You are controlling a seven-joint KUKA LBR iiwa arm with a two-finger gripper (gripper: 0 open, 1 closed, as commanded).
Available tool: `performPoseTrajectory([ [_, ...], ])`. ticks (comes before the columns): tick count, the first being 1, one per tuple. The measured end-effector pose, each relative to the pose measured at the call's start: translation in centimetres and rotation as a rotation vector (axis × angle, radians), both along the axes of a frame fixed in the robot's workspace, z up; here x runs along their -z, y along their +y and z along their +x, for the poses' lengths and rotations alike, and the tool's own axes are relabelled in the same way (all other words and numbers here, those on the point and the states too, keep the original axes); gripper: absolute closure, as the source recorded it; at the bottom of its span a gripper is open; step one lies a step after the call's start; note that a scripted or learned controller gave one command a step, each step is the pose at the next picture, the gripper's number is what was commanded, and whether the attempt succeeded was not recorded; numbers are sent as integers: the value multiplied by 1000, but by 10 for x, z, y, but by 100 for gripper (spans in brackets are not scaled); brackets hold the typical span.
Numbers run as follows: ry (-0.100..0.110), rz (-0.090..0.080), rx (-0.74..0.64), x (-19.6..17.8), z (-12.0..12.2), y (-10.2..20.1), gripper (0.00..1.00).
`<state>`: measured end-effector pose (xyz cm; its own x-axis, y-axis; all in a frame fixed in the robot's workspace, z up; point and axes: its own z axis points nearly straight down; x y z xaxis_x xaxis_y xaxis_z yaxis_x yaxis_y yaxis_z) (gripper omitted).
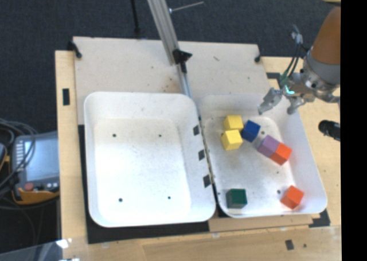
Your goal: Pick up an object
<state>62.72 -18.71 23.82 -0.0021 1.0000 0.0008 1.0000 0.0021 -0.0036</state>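
My gripper hangs open over the far right corner of the right bin, its two fingers spread with nothing between them. Below and left of it lie two yellow cubes touching each other, a blue cube beside them, then a purple block joined to an orange block. Nearer the front edge sit a green cube and a separate orange cube.
The left bin lies beside the right one. A slanted aluminium post rises from the back of the bench between the bins. A grey device with cables sits off the bench's left side.
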Motion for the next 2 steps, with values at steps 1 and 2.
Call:
performPoseTrajectory([
  [1, -4, -3, -2, -3, 1, -1, 0],
  [2, -2, -3, -2, 44, 9, -4, 0],
])
